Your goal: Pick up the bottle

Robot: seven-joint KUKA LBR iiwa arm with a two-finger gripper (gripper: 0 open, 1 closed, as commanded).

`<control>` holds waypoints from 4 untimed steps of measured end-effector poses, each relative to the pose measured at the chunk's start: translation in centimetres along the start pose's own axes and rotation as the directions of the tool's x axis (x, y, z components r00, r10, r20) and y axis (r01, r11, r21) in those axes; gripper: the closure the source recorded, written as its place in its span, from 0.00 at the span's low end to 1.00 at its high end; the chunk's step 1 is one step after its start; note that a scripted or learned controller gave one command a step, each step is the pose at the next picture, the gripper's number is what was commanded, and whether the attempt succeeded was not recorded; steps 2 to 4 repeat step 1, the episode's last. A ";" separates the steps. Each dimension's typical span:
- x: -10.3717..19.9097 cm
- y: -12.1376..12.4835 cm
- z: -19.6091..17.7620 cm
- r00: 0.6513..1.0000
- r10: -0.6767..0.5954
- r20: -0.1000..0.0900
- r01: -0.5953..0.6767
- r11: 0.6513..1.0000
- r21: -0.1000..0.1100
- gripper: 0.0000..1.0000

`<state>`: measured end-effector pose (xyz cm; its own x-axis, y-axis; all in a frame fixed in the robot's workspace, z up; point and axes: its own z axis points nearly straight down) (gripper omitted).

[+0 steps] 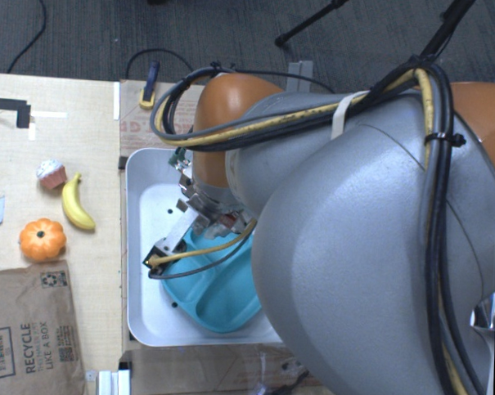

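Gripper [207,219] is hanging low in the white bin [144,311], centre frame, over what is likely the bottle [218,302], a blue plastic shape; open or closed, can't tell. Probably light, smooth, slippery, denting easily; gripping across its narrow part is looking safest.

The floor [75,21] at the top is dark grey carpet, and a black stand leg [317,20] lies across it. The bench [62,119] is of pale wood, evenly lit, with brown cardboard [21,322] at its lower left.
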<state>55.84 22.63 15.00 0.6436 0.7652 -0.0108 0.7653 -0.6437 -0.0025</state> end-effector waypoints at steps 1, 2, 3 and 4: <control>0.4 0.4 3.6 0.962 0.274 -0.001 -0.274 0.962 0.001 1.00; 0.4 0.4 3.6 0.962 0.274 -0.001 -0.274 0.962 0.001 1.00; 0.4 0.4 3.6 0.962 0.274 -0.001 -0.274 0.962 0.001 1.00; 0.4 0.4 3.6 0.962 0.274 -0.001 -0.274 0.962 0.001 1.00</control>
